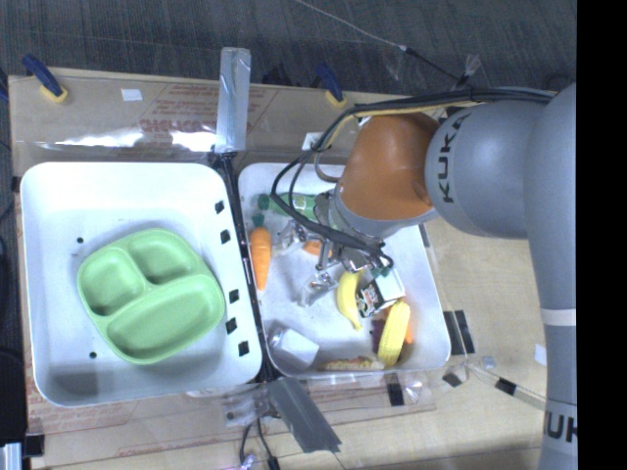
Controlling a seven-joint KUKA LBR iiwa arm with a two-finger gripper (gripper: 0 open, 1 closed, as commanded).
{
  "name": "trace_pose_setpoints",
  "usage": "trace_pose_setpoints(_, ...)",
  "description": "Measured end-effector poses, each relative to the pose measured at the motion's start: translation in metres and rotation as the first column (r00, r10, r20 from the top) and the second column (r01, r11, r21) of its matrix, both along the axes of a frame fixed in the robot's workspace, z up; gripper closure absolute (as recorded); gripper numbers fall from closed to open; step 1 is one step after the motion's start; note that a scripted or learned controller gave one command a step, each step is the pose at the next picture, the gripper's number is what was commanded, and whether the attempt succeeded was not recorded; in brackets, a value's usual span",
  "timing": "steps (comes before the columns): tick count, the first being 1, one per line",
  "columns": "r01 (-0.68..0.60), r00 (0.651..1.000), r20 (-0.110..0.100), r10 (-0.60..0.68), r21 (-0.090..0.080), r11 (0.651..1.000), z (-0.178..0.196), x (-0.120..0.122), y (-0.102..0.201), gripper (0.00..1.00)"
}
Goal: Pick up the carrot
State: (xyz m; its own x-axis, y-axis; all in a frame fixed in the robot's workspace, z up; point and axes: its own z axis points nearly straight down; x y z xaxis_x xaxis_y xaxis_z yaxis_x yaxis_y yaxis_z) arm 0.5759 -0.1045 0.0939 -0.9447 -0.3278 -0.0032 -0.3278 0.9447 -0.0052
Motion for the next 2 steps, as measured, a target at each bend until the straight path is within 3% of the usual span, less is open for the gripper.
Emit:
trace_pose_setpoints(1,-0.005,1.0,0.001,0.005,0.002,1.0,0.01,0.001,0.002,1.0)
trace_pose_setpoints(2,0.139,0.99,-0.001,-0.139,0.003,0.99,-0.001,0.015,0.012,1.0)
